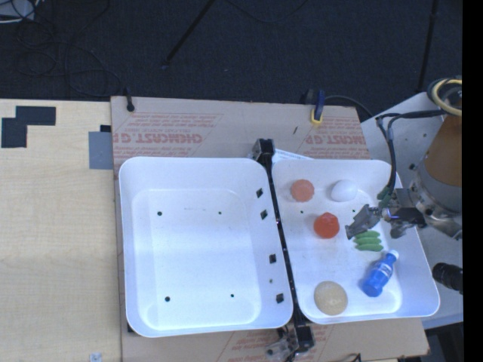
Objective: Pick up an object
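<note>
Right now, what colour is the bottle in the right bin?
Blue, with a white cap; the bottle shows best in the camera view.

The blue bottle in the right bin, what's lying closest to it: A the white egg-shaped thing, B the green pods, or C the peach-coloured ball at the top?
B: the green pods lie just above the blue bottle, while the white egg-shaped thing and the peach-coloured ball sit along the bin's far side.
</note>
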`<state>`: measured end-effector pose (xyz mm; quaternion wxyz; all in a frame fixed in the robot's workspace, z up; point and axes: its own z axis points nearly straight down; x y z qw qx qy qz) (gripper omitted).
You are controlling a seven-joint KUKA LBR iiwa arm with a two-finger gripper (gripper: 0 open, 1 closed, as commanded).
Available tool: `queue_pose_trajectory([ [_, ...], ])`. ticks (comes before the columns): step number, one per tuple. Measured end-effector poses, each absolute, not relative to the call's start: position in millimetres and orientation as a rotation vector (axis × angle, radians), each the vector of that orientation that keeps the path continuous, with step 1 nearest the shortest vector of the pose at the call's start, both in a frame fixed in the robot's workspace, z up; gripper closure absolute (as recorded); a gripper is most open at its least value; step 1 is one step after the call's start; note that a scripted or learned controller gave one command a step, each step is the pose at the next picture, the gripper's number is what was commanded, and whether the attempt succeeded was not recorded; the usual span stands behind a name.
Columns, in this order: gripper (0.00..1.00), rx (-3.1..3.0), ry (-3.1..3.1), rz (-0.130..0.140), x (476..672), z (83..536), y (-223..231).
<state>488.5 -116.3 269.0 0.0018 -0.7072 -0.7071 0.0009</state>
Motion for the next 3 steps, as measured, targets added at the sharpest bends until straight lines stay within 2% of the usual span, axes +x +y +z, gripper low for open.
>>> queue_pose_trajectory([
  [1, 0.0, -2.216, -2.211, 0.011, 486.7, 108, -138],
  [2, 0.0, -2.22, -2.227, -0.002, 574.0, 87, -142],
  [3, 1.0, -2.224, -2.213, 0.003, 569.6, 97, -144],
])
